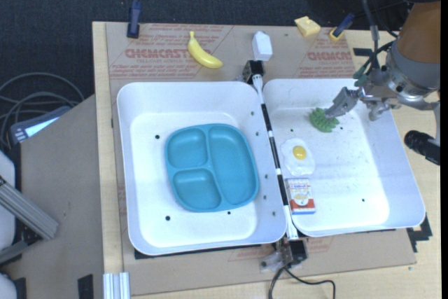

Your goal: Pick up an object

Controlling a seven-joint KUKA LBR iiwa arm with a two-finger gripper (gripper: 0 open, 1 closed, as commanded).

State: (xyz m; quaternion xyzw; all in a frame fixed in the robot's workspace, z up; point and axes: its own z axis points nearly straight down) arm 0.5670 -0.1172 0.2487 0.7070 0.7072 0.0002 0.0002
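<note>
Green item: you have a small green leafy piece (323,120) lying on the floor of the right bin (392,178), toward its far side; it looks like the object being gone for.
Gripper: your gripper (338,107) sits low over the far part of the right bin, its grey tip slanting down to the green piece and touching or just overlapping its upper right edge.
Fingers: you cannot tell from this view whether they are apart or together; the tip reads as one grey wedge.
Hold: nothing shows between the fingers, so you should not count the green piece as held.
Other items in the right bin: a fried egg toy (298,153) near the divider and a small red and white carton (300,195) just in front of it, both well apart from the gripper.
Left bin: a blue divided plate (210,166) rests in the left bin (140,115).
Done so far: by my reading, the approach to the target is made.
Left to do: you still need a firm closure on the piece and a lift clear of the bin floor.
Risk: the piece is small and low, so it may slip out.
</note>
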